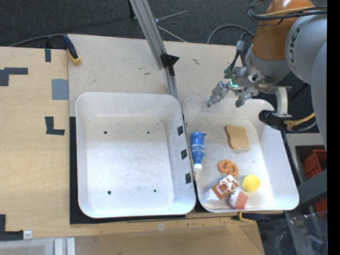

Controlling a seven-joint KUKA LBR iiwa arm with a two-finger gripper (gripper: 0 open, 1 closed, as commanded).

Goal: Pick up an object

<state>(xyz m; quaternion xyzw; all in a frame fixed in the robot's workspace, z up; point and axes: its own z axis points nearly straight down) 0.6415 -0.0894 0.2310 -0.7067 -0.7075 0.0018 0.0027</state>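
Note:
My gripper (227,98) hovers over the far rim of the right bin (276,158), fingers spread apart with nothing between them. Below it in that bin lie a slice of bread (237,137), a blue bottle (197,149) along the left wall, a brown pretzel (228,167), a yellow ball (251,183) and a small orange-and-white carton (227,190). The bread is the closest object to the gripper, a short way toward the near side.
The left bin (127,153) sits beside the right one, sharing a divider edge. A slanted metal pole (154,36) rises behind the bins. A blue-and-yellow tool (71,49) lies at the bench's far left. Black cables trail near the arm (287,31).

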